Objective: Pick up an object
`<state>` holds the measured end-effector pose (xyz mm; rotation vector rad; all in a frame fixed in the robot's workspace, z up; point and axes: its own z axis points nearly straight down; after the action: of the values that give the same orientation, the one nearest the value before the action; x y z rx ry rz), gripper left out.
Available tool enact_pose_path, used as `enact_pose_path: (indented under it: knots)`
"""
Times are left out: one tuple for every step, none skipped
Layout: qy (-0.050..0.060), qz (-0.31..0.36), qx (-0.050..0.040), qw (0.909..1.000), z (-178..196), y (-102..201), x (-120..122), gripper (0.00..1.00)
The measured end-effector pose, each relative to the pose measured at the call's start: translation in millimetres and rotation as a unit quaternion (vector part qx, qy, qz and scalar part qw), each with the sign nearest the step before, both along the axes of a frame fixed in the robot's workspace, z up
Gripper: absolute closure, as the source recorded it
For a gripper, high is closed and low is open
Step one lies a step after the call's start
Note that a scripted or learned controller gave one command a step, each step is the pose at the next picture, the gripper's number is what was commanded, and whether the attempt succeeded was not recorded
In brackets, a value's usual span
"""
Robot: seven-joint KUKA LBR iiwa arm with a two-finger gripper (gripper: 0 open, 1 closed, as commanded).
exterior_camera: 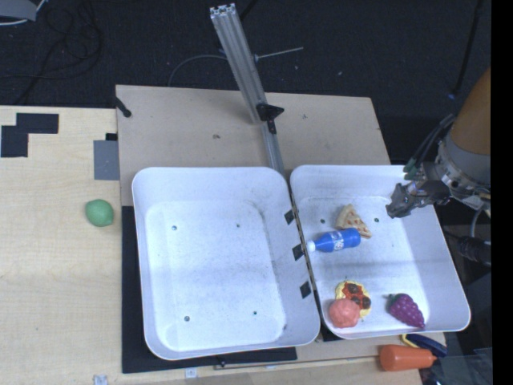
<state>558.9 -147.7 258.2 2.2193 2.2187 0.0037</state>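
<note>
Apparently blue bottle | label unreadable | gripper above right bin

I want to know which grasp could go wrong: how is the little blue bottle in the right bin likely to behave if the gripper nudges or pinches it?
The blue bottle lies on its side, so its round body would probably roll if nudged. It looks like a small plastic toy, likely light and stiff. Its smooth surface may slip under a pinch. The pizza slice close by could be bumped.

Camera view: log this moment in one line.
gripper above right bin, holding nothing | nearest: pizza slice | blue bottle untouched
</note>
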Motion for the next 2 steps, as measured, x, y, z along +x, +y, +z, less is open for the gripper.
enact_pose_path:
  knots:
    - [0.002, 0.002, 0.001, 1.0, 2, 59, 9, 1.0]
    - [0.002, 0.002, 0.0009, 1.0, -2, 118, 6, 1.0]
